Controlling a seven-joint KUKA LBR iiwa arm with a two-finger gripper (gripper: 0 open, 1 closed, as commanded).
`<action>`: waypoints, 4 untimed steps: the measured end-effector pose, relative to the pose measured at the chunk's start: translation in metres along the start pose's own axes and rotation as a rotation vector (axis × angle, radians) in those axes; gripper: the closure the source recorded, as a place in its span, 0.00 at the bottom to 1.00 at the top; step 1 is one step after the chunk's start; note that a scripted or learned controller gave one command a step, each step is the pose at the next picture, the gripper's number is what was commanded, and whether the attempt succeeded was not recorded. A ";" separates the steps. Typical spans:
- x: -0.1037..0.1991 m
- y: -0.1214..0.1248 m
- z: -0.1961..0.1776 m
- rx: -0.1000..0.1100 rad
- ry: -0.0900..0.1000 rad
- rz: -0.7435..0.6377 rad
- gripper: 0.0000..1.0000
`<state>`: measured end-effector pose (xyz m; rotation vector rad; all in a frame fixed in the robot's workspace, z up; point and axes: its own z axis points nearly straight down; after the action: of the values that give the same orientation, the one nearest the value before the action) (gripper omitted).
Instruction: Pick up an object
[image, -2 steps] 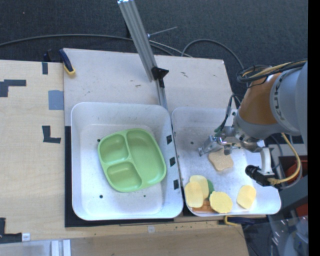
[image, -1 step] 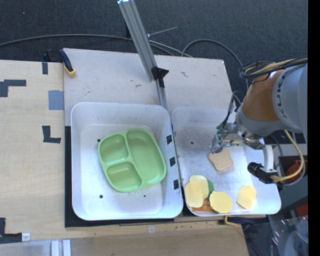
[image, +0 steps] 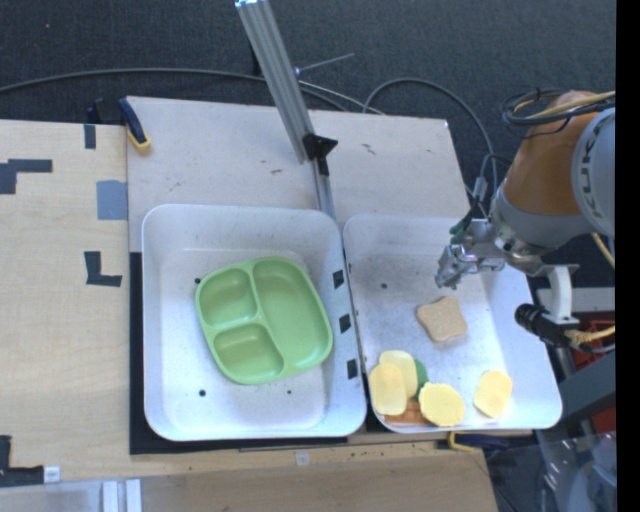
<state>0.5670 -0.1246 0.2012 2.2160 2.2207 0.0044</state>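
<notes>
While its grip state is unclear, the end effector (image: 452, 272) hovers above the tan slice (image: 442, 321).

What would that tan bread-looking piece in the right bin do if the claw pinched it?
The tan piece looks flat and thin, lying flush on the right bin, so the gripper would probably struggle to get under its edges. Its matte, porous-looking surface suggests little slipping. It seems unlikely to roll, and is probably light.

tan bread-like piece (image: 442, 321); lies flat; right bin (image: 520, 300) centre; free of claw (image: 450, 272)
</notes>
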 end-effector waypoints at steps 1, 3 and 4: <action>0.000 0.001 -0.038 0.002 0.000 0.000 1.00; 0.112 -0.015 -0.031 0.009 0.002 -0.005 1.00; 0.156 -0.029 -0.023 0.009 0.002 -0.004 1.00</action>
<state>0.5377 0.0314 0.2240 2.2174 2.2304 -0.0035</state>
